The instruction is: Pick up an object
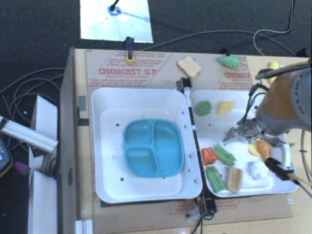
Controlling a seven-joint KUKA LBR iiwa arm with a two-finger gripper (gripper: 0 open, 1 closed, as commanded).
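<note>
Pincer [237,132] state: I cannot tell. It hangs low in the right bin [213,95], near the green bean [224,154] and red pepper [208,155]. Risk: crowded items may be nudged aside, causing a missed grasp.

Blue divided plate [153,147], white bins [109,130], red pepper [208,155], green broccoli [203,107].

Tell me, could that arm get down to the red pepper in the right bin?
Probably yes. The red pepper lies uncovered near the bin's left wall, with the gripper hovering close beside it; only the green bean crowds it.
</note>
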